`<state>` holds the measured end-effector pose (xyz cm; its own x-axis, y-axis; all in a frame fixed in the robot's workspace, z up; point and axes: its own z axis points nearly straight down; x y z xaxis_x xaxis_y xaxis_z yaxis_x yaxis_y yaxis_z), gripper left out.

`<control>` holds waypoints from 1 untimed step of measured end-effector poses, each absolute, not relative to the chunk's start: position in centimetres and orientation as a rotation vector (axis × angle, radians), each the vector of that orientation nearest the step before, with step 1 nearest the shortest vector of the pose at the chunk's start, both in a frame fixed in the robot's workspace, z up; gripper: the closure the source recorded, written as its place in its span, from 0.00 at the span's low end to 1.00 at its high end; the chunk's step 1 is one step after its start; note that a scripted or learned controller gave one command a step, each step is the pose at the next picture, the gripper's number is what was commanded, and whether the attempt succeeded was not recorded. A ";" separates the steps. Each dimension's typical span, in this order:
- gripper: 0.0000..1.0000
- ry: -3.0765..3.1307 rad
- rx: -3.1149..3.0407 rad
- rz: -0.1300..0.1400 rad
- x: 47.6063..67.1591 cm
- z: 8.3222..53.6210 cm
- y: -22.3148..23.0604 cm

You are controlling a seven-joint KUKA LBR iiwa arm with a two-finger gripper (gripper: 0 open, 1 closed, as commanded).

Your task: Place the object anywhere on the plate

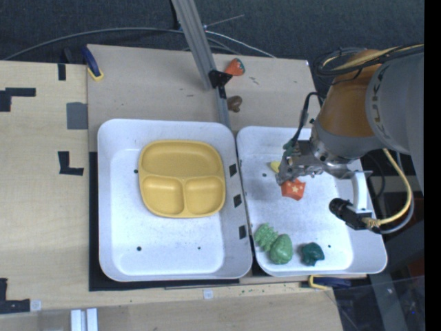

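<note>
A yellow plate (182,176) with three compartments lies in the left bin (117,205), toward its back. Over the right bin (358,254), my gripper (292,179) points down from the grey and orange arm. A small red object (293,189) with a bit of yellow on it shows at the fingertips, and the fingers look shut on its top. The gripper stands about a plate's width to the right of the plate, across the divide between the bins.
Two light green items (266,235) (280,248) and a dark green one (311,254) lie at the right bin's front. A small yellow piece (275,165) lies left of the gripper. A grey pole (196,33) with a clamp stands behind the bins.
</note>
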<state>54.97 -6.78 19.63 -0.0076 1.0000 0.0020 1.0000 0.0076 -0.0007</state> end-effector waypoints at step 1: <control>1.00 -2.229 -2.213 -0.002 56.7 21.3 -1.9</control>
<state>56.70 -1.92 21.31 -0.0073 1.0000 0.0018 1.0000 0.0073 0.0005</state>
